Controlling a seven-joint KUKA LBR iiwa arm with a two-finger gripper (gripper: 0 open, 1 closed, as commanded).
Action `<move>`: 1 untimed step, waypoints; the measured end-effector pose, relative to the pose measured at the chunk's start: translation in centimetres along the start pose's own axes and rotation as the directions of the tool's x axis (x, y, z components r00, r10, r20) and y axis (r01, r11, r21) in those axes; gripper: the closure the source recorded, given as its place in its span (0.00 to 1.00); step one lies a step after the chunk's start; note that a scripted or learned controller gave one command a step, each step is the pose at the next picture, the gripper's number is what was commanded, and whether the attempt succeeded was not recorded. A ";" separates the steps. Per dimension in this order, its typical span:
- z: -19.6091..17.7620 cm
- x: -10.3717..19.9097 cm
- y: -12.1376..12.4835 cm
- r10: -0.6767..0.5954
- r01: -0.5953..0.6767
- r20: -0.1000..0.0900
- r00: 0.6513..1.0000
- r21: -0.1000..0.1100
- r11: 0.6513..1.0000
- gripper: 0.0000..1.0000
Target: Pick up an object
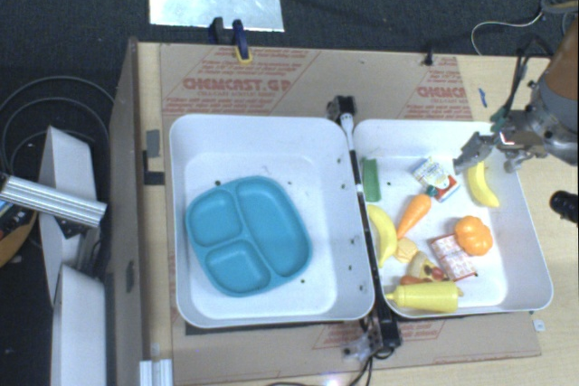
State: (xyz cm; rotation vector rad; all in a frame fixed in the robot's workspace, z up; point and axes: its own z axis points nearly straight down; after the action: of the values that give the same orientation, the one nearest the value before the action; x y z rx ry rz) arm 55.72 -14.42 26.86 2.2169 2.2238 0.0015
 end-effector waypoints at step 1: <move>11.7 3.6 -1.4 -0.003 0.003 -0.004 1.000 0.012 1.000 0.00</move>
State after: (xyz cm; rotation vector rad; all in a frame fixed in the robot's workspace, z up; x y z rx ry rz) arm 54.33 -10.83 15.19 2.2215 2.2354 -0.0070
